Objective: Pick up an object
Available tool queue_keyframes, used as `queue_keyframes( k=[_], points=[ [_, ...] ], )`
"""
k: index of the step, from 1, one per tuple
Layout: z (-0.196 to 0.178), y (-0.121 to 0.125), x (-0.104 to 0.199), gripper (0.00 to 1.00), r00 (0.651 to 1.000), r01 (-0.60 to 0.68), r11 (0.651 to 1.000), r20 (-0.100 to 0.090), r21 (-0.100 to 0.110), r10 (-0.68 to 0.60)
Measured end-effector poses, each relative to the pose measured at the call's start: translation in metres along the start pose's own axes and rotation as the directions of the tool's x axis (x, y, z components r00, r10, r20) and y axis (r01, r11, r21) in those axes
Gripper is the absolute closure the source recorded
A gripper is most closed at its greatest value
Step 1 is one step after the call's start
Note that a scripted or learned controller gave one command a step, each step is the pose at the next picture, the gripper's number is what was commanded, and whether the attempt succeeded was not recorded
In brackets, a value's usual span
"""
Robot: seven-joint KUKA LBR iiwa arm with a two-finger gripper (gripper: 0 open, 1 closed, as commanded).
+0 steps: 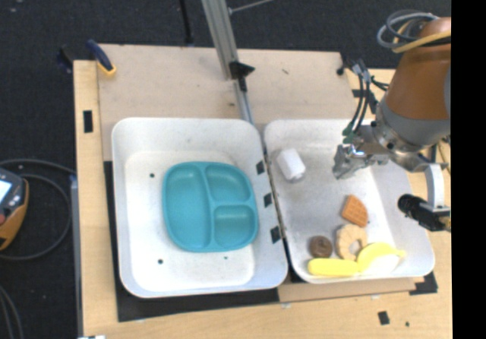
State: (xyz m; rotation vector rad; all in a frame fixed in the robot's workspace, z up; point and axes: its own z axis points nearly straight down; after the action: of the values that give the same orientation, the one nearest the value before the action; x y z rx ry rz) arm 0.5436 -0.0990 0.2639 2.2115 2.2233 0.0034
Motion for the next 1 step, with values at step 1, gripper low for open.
queue_keyframes(
  k=[1],
  points=[
    [-0.0025,0.0179,0.0526,1.00,1.000,0.004,1.000,-0.003,0.006,-0.004]
  ],
)
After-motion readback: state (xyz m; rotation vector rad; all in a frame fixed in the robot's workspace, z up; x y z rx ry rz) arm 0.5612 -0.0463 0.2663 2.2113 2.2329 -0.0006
